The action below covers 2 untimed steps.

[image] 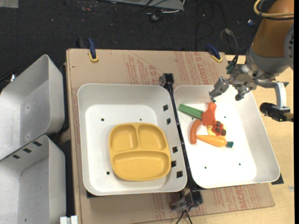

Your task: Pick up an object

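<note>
Two shallow white bins on table. Right bin [261, 164] holds small clump of orange, red and green plastic toys [209, 125] at its far-left part. Claw [230, 93] spread wide, nothing gripped, hovering just beyond clump. Left bin [93, 101] holds yellow three-compartment plastic plate [139, 151].

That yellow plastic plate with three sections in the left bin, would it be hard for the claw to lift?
Probably awkward. The yellow divided plastic plate looks stiff and light, so it shouldn't flop. It lies flat on the left white bin, so only its thin rim offers a grip. Its smooth surface may slip, and pushing would likely slide it.
</note>
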{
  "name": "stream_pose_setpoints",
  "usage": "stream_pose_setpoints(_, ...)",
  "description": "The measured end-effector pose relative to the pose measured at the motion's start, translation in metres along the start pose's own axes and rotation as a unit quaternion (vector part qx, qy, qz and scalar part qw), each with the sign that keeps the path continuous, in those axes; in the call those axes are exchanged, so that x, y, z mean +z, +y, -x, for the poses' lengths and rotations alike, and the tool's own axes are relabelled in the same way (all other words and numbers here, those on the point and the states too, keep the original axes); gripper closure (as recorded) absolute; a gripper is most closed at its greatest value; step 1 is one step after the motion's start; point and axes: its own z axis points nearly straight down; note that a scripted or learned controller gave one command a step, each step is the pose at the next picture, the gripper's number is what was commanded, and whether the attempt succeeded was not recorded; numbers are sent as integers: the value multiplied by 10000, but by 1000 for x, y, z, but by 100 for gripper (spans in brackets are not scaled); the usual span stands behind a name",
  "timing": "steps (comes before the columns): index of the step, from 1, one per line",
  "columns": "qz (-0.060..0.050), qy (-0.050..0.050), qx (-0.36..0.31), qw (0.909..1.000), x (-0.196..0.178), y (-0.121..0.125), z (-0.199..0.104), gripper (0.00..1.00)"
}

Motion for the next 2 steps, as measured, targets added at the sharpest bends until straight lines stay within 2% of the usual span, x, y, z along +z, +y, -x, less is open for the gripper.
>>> stream_pose_setpoints(1, 63, -9, -10, 10000, -7, 2, 0, 0)
stream_pose_setpoints(2, 37, -5, -5, 10000, 56, 0, -5, 0)
